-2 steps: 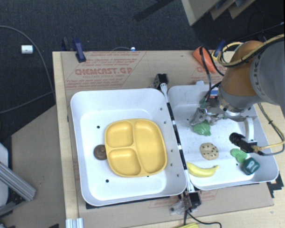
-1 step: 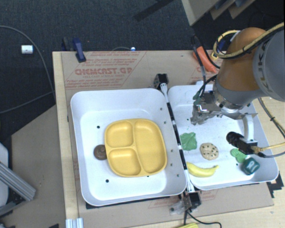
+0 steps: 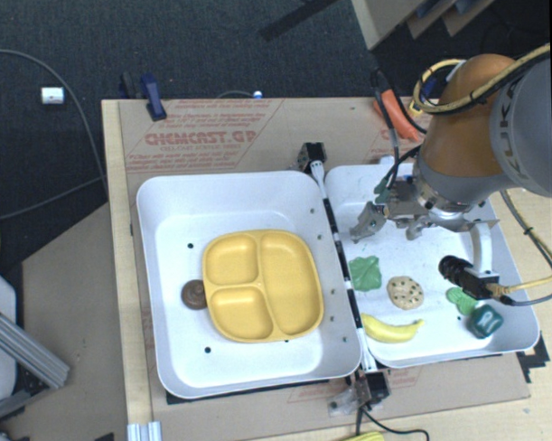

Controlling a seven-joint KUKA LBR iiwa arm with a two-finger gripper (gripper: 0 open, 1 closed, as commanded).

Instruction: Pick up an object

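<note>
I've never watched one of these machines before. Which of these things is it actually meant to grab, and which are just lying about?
For the job, in the right bin under the gripper:
banana
cookie
green leafy piece
teal block

Lying about:
yellow divided plate in the left bin
brown disc beside it
blue clip

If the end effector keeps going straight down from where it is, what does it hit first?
Probably bare floor of the right bin: the end effector hangs above its upper part, with the green piece and cookie lying nearer the camera. Depth is unclear.
</note>
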